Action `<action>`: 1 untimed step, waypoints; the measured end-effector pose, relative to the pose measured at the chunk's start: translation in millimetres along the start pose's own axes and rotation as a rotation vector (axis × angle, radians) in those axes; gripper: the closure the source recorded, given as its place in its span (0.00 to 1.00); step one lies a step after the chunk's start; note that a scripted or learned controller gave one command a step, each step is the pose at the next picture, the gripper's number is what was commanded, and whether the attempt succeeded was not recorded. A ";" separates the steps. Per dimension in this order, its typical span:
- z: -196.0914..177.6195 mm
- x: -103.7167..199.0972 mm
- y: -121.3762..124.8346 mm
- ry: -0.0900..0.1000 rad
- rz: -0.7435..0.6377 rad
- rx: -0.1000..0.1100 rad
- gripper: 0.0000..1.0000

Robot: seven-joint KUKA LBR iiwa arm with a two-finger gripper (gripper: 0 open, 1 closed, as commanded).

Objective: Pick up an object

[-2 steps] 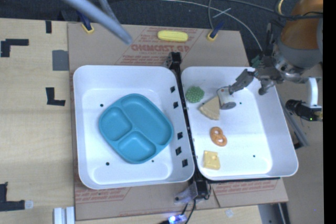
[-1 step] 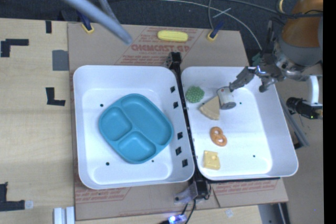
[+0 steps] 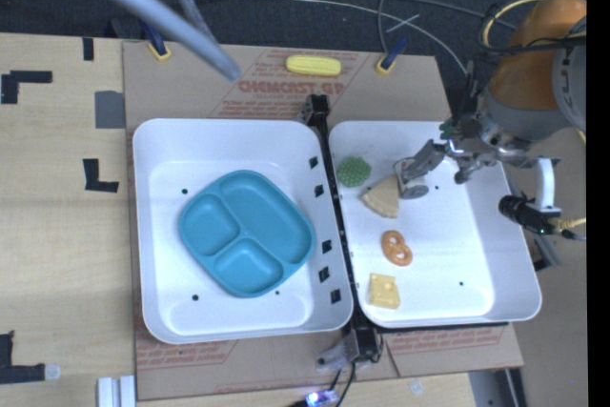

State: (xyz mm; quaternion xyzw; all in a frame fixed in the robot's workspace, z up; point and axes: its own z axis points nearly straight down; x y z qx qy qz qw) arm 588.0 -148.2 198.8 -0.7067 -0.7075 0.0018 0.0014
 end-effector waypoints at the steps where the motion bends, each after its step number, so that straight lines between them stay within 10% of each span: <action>1: 65.0 2.1 -0.4 0.001 0.000 0.003 0.00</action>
